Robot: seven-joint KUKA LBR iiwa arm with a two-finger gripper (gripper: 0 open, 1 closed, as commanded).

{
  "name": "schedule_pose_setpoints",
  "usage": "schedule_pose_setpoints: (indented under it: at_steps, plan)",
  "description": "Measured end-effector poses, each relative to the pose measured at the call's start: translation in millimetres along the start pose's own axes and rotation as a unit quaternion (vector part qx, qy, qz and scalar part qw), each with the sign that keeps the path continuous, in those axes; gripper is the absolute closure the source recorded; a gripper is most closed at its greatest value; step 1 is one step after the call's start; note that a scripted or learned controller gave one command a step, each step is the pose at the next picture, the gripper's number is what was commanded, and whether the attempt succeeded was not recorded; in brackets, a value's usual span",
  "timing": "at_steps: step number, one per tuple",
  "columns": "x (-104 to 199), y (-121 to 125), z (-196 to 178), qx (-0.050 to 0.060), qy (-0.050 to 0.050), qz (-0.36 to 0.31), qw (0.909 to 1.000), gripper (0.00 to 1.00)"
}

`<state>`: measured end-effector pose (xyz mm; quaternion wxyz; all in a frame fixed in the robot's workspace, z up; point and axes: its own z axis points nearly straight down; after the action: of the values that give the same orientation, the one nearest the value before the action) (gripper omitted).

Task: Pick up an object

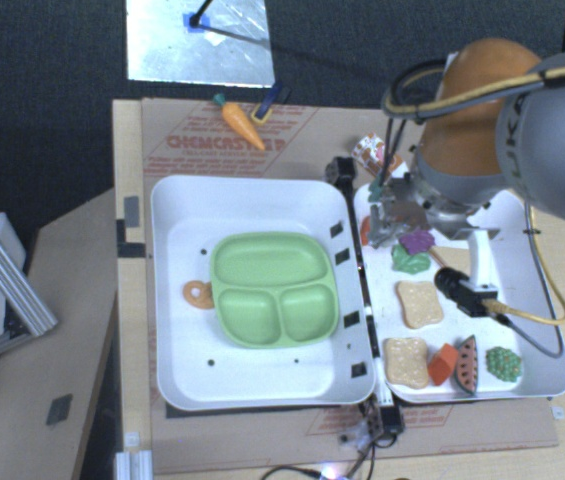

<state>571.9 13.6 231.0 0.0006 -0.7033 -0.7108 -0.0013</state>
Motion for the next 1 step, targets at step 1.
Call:
schedule_pose_setpoints:
  at_steps: [1]
  plan:
    - [44.6, -11.7, 9.9, 0.001, -0.001, 0.001, 1.0000, 1.00]
